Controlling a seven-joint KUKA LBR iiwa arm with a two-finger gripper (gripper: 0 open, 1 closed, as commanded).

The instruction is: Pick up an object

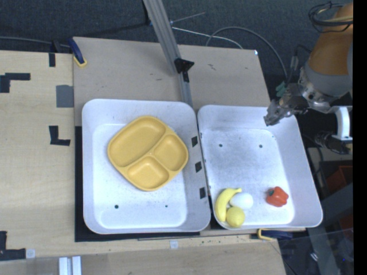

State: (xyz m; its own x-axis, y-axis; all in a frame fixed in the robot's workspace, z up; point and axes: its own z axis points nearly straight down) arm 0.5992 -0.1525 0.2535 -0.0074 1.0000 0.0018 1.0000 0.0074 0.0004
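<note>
In the right bin [246, 153] a yellow banana [225, 199], a white egg [242, 201] and a yellow lemon [235, 216] lie bunched at the near left corner. A red pepper [277, 196] sits near the front right. My gripper [273, 117] hovers at the bin's far right corner, well away from all of them. Nothing shows between its dark fingers.
The left bin [97, 171] holds a yellow three-compartment plate [147, 152]. A grey metal pole [163, 27] slants down from the top to the gap between the bins. Wooden bench surrounds both bins, with cables behind the right one.
</note>
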